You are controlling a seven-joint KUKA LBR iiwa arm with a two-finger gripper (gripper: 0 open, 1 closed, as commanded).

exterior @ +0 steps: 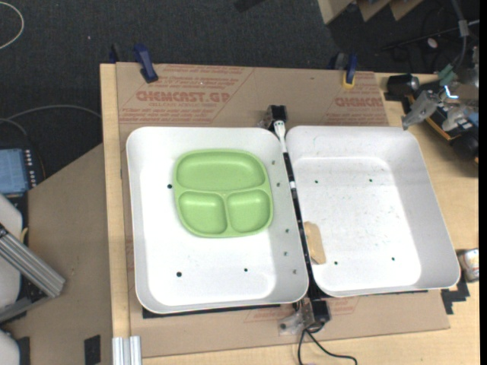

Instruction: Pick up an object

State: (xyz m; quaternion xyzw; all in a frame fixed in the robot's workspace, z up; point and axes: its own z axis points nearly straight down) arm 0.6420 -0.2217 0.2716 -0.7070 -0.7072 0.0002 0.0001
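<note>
A light green divided plate with three compartments lies flat in the left white bin, toward the bin's upper middle. A small tan strip rests at the left rim of the right white bin, close to the seam between the two bins.
Both bins sit on a cardboard sheet held by blue clamps at the back. Metal and cable clutter stands beyond the right bin's far right corner. A grey rail crosses the lower left.
</note>
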